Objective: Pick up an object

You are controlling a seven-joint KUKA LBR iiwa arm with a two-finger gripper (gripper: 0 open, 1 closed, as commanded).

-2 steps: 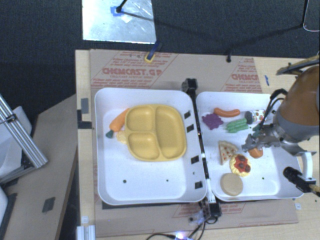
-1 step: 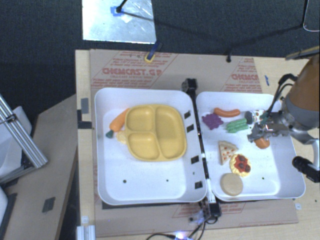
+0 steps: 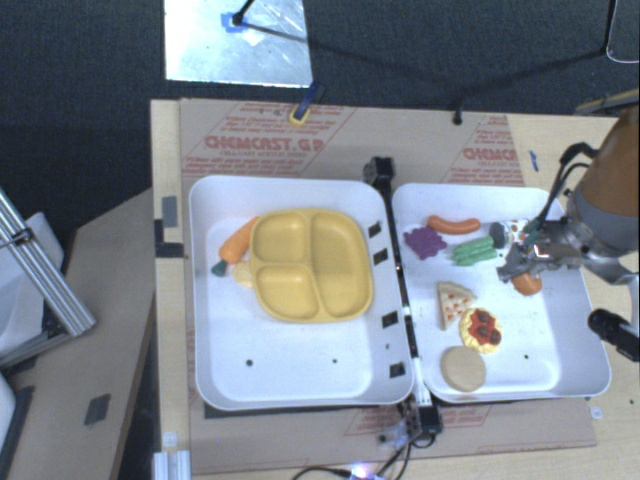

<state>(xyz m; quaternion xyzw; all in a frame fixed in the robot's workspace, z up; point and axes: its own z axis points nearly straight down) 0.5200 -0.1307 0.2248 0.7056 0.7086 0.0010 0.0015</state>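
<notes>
My gripper (image 3: 524,260) hangs low over the right side of the right bin (image 3: 575,363), directly above a small orange toy (image 3: 528,286) that it partly covers. Left of it lie a green vegetable toy (image 3: 475,252), a purple grape bunch (image 3: 424,242) and an orange sausage (image 3: 453,225). A pizza slice (image 3: 454,303), a red-topped round pastry (image 3: 481,329) and a tan round cookie (image 3: 463,369) sit nearer the front of that bin.
The left bin (image 3: 225,368) holds a yellow divided plate (image 3: 305,265) with a carrot toy (image 3: 237,240) at its left edge. A raised divider (image 3: 398,288) separates the bins. The arm's grey body (image 3: 610,198) enters from the right.
</notes>
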